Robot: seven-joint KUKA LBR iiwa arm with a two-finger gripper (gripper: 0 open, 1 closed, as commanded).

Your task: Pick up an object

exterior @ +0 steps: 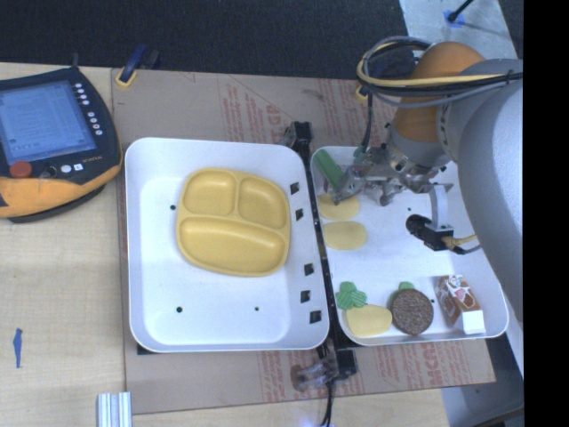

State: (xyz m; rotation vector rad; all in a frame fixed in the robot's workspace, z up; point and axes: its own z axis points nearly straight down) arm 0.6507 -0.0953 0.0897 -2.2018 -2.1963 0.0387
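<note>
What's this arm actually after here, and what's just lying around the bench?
Probably the job, being in the bins: green stick, yellow slice, second yellow slice, green leafy piece, third yellow slice, brown disc, wrapped packet, all in the right bin; yellow divided plate in the left bin.
Just lying about: control tablet, blue-handled tool, both outside the bins.

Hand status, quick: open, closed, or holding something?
Hand: cannot be told from this view; it sits over the right bin, next to a green piece.
</note>
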